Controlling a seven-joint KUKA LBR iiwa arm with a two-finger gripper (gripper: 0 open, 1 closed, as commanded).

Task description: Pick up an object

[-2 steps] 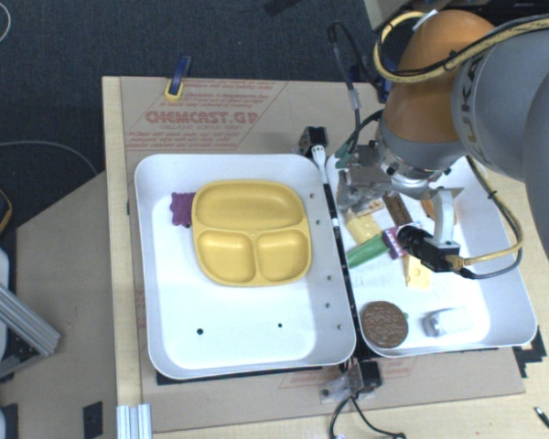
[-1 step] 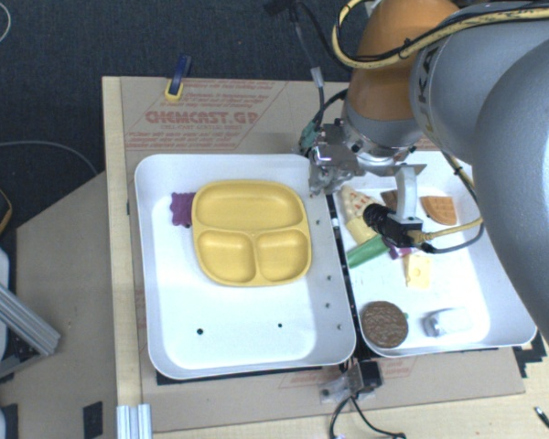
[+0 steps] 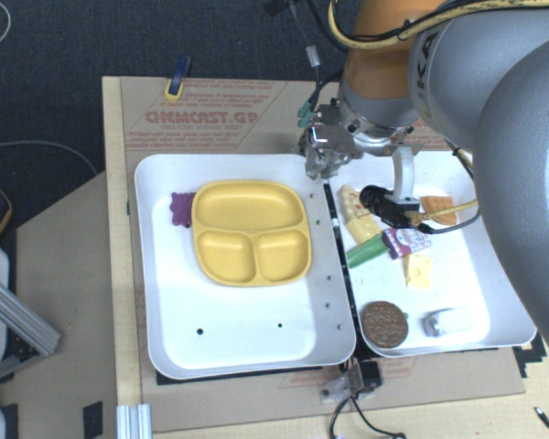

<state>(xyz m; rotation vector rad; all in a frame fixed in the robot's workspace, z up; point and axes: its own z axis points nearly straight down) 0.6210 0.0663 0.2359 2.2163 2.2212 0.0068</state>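
A: Claw (image 3: 323, 165) hovers by the right bin's (image 3: 462, 282) far-left corner; spread or pressed together, I cannot tell.

B: Nearest pick is the cream piece (image 3: 351, 203), just below and slightly right of it. Centre over it, then descend straight. It looks pale, small, lumpy and crowded by its neighbours.
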